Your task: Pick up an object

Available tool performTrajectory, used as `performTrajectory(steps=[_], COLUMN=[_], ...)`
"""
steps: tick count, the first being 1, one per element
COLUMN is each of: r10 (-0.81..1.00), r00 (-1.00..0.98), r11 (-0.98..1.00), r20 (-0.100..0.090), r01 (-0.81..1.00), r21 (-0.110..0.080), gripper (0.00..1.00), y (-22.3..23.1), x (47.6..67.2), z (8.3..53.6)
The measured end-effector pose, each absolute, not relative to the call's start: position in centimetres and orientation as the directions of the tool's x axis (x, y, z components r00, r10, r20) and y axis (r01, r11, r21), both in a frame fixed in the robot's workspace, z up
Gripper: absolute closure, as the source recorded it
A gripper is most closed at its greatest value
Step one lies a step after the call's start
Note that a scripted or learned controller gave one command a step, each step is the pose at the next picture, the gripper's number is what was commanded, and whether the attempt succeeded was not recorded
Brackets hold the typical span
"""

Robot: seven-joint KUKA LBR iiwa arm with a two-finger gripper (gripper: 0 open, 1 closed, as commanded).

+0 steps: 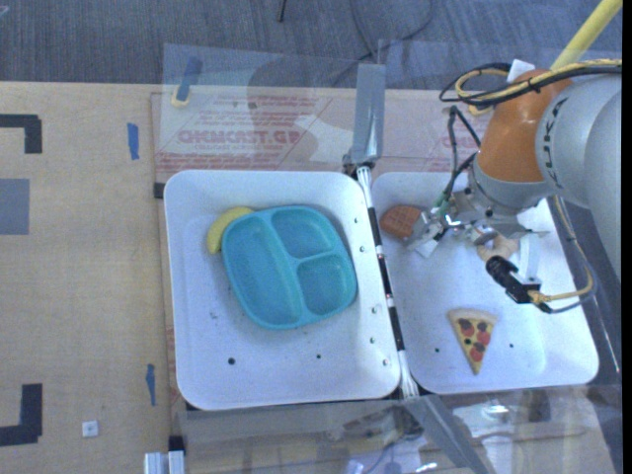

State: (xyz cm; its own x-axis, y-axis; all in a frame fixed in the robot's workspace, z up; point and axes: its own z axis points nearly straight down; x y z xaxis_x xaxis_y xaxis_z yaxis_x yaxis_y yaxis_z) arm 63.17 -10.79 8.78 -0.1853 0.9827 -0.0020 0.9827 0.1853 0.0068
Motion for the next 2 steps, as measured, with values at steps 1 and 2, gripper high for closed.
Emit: performTrajectory(steps=[1, 2], r10=[0.993, 0.993], r00=[-0.117, -0.12], r11=[0.118, 0.121], r20=[0.022, 0.018], r01=[0.992, 0.991], r21=[-0.054, -0.062], gripper=[0.0, 1.0], y=[-11.47, -11.47], x=[65.85, 65.81], z=[8.63, 9.22])
